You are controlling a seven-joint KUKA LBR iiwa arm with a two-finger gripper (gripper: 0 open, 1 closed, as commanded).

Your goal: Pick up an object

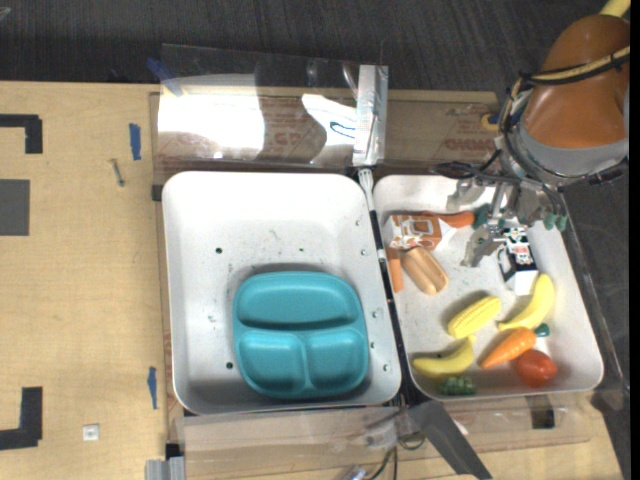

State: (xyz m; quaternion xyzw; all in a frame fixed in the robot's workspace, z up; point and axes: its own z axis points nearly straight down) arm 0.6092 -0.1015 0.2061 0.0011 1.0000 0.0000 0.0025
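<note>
A: What lies around the hot dog (424, 270) in the right bin (590, 353)?
B: A small carton (414, 232) just behind it; a corn cob (472, 315), two bananas (535, 303) (443, 361), a carrot (510, 346) and a tomato (536, 367) nearer the front. The teal tray (300, 333) sits alone in the left bin (200, 228).
A: And the tool (495, 233)?
B: It hangs over the right bin's back half, right of the hot dog, nothing visibly between its fingers. How wide they stand, I cannot tell.
</note>
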